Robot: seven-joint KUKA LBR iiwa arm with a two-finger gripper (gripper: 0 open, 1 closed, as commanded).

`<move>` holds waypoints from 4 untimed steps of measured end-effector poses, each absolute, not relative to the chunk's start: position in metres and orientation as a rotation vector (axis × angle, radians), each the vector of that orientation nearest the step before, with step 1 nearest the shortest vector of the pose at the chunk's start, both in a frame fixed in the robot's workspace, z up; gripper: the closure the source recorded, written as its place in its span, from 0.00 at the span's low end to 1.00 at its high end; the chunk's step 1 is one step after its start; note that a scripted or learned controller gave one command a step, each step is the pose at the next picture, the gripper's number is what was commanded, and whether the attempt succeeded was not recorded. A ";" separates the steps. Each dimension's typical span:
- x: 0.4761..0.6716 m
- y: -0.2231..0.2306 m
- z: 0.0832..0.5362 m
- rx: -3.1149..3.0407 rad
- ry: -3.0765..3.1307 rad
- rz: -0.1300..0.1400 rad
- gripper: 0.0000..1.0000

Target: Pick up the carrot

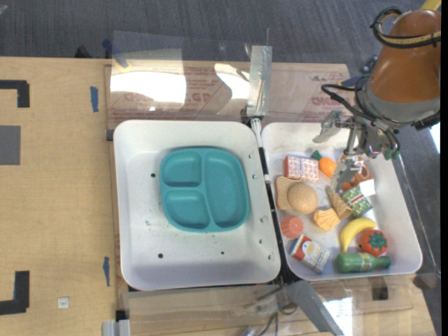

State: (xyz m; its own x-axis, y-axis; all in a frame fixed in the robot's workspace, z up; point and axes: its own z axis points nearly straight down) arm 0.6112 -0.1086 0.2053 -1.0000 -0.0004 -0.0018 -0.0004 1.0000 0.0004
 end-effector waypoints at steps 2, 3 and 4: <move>0.616 -0.120 0.118 0.079 3.113 -0.004 1.00; 0.656 -0.106 0.180 -0.109 3.130 -0.001 1.00; 0.603 -0.107 0.116 -0.248 3.136 0.003 1.00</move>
